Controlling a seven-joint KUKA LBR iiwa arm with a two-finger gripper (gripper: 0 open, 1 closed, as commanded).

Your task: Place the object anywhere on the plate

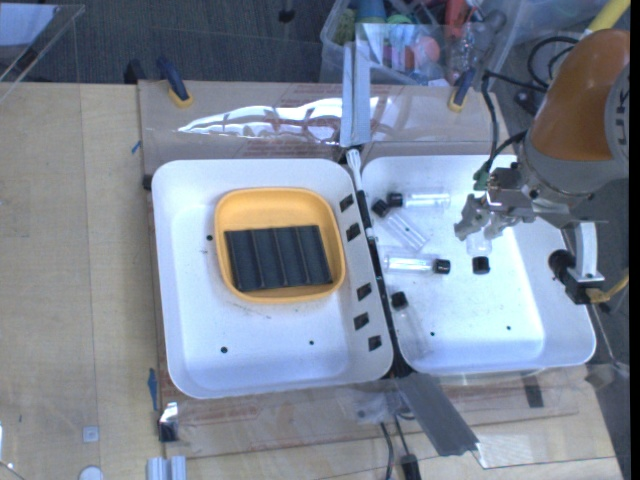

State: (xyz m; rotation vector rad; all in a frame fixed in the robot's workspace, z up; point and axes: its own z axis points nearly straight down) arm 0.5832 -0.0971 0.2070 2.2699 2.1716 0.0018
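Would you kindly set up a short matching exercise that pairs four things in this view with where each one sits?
Things:
1. yellow plate
2. ridged black slab
3. clear tubes
4. gripper

Places:
A. on the plate
B. above the right bin
C. in the left bin
D. on the right bin's floor

Pairs: 1-C, 2-A, 3-D, 4-B

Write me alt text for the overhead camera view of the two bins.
A yellow plate holding a black ridged block sits in the left white bin. The end effector hangs over the right white bin, among small clear tubes with black caps.
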